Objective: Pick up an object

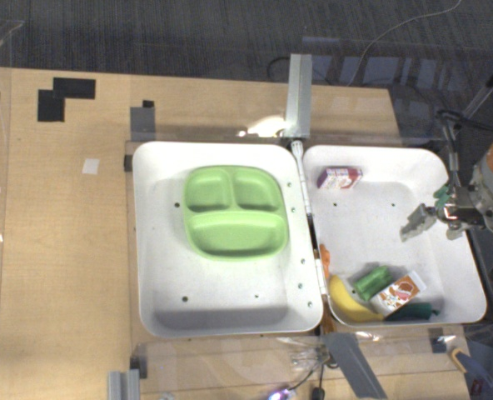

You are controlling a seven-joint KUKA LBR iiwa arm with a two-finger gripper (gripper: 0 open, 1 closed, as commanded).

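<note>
In the right bin (371,215), a small purple and white carton (340,177) lies near the far left corner. At the near edge a yellow banana (345,300), a green cylinder (371,280), an orange and white carton (397,291) and a dark green item (415,311) are bunched together. My gripper (435,222) hovers over the bin's right side, above bare floor. Its fingers are open with nothing between them. It is well apart from both the carton and the cluster.
The left bin (159,290) holds a green divided plate (234,210) at its middle. A grey post (299,98) rises behind the divider between the bins. Wooden benchtop (55,248) stretches to the left.
</note>
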